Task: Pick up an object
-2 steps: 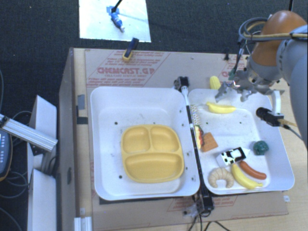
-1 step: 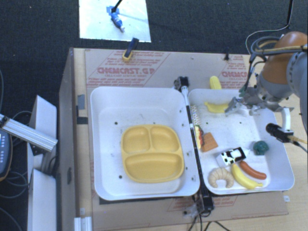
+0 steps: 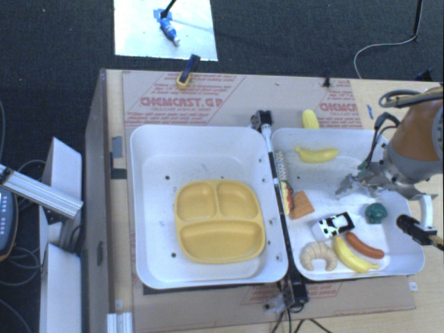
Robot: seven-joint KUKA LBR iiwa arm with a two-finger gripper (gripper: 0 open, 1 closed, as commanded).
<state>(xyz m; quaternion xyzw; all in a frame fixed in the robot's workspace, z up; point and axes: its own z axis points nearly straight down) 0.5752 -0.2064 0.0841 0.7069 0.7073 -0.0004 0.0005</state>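
The right bin (image 3: 326, 179) holds several toy foods. A yellow banana-like piece (image 3: 318, 155) lies near its far wall. An orange wedge (image 3: 301, 204) sits by the divider. Along the near side are a black-and-white item (image 3: 335, 225), a croissant (image 3: 319, 254), a banana (image 3: 352, 254) and a red sausage (image 3: 365, 245). A dark green ball (image 3: 375, 213) rests toward the right wall. My gripper (image 3: 350, 184) hangs low over the bin's middle, left of and above the green ball, with bare bin floor beneath it. I see nothing held in it.
The left bin (image 3: 149, 186) holds a yellow divided plate (image 3: 219, 220). A small yellow object (image 3: 310, 119) lies on the bench behind the right bin. A striped piece (image 3: 281, 166) lies along the divider. The arm's orange band (image 3: 416, 134) rises over the right bin's right side.
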